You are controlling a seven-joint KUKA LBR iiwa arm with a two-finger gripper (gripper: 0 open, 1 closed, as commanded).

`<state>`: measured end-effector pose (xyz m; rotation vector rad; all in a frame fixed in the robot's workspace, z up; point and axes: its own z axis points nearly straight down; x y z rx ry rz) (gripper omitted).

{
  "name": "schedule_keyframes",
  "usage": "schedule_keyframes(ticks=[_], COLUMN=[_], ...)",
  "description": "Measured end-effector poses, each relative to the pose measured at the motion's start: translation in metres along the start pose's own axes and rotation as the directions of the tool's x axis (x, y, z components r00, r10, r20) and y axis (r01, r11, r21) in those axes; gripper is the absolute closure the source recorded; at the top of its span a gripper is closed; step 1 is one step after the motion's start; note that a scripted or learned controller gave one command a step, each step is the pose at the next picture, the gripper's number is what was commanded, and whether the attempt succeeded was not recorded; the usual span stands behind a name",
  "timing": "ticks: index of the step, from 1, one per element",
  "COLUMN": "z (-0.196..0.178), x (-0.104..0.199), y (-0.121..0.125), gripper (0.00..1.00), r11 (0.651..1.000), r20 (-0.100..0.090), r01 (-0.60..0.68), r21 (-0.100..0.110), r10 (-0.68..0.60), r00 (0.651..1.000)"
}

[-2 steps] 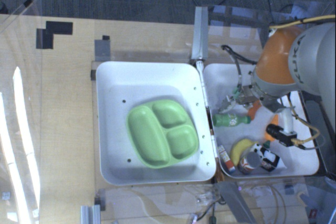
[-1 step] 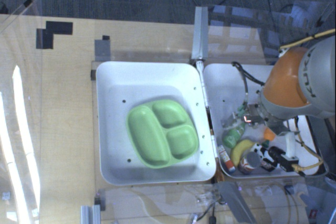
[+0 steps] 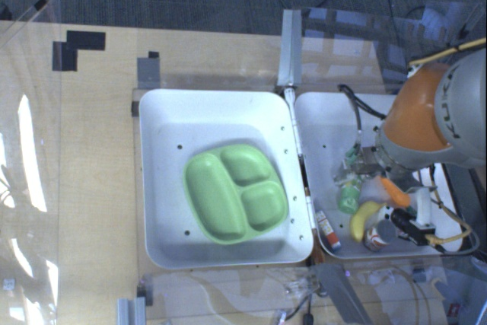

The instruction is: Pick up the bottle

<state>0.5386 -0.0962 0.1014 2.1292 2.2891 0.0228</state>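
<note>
A small green bottle point(image 3: 348, 196) lies in the right bin point(image 3: 323, 118), near that bin's middle and just left of a banana. The arm, with its orange band point(image 3: 415, 118), reaches over the right bin from the right. My gripper point(image 3: 364, 165) hangs directly over the bottle's upper end, very close to it or touching it. The wrist hides part of the gripper and the area behind the bottle.
A yellow banana point(image 3: 364, 218), an orange carrot-like piece point(image 3: 396, 192), a round can point(image 3: 377, 240) and a marker point(image 3: 323, 227) crowd the right bin's front. The left bin point(image 3: 163, 164) holds a green divided plate point(image 3: 234, 192). Cables point(image 3: 426, 228) trail at the right.
</note>
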Motion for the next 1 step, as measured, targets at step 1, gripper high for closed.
schedule_keyframes(ticks=[1], z=[-0.1161], x=[0.0358], y=[0.0375], gripper=[1.00], r11=[0.987], r20=[-0.002], r01=[0.162], r21=[0.013], r10=[-0.162], r00=[0.987])
